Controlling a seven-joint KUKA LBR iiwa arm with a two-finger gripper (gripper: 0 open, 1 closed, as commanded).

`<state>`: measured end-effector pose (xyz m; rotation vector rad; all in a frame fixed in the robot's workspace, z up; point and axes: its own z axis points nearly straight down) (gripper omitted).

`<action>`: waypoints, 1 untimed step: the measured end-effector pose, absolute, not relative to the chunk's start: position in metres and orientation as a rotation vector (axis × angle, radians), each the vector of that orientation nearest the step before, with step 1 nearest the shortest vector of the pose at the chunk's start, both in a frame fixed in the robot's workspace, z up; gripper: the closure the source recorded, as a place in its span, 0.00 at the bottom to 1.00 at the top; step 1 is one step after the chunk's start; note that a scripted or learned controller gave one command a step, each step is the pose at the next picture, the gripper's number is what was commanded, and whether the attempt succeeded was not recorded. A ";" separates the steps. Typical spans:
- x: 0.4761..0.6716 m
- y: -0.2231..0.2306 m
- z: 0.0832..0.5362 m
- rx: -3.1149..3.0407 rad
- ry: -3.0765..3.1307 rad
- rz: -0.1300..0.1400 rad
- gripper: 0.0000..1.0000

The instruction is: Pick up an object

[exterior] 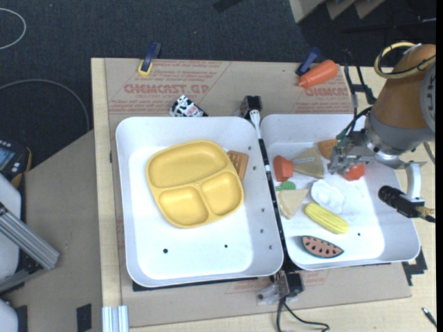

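While the desk spreads across the middle of the frame, two shallow white bins sit on it side by side, their inner rims meeting near the centre. Toward the upper left of the desk, a blue-and-yellow clamp grips the back edge, and a small black-and-white toy lies just above the left bin. Inside that bin, a yellow divided plate rests toward the upper part, with a waffle-patterned brown piece touching its right edge. Moving rightward, the right bin holds a cluster of toy foods: a red piece near its left wall, a small green piece just below that, a pale wedge lower still, and another pale wedge just right of the red piece. Further right lie a white crumpled item, a yellow corn cob beneath it, and a watermelon slice near the bin's lower edge. An orange carrot sits on the desk's back edge in the upper right. At the right of the frame, the grey arm bends down so that the hand hangs over the upper part of the right bin, close to a red-orange piece and a tan piece; whether its fingers are apart or together cannot be told, and nothing is seen between them.
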<state>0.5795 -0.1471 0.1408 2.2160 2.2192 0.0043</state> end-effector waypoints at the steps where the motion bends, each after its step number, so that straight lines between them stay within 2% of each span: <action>1: 0.584 -0.154 0.187 2.216 2.218 0.005 1.00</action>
